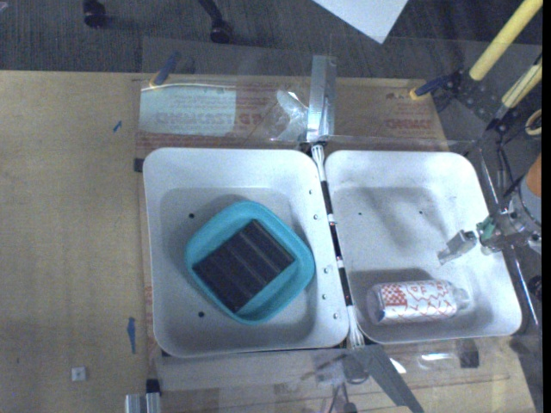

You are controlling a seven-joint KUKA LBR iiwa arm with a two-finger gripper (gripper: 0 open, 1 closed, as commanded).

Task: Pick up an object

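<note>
Camera view, nearest first: in the right bin [482,179] a red-and-white patterned bottle [419,301] lies on its side by the front wall. Just above it hangs the gripper [456,246], reaching in from the right, apart from the bottle; whether it is released or clenched I cannot tell. The left bin [164,188] holds a tilted teal container [297,261] with a dark ribbed block [241,265] inside.

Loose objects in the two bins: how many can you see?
2. A teal container with a dark ribbed insert lies in the left bin; a red-and-white patterned bottle lies on its side in the right bin.
</note>
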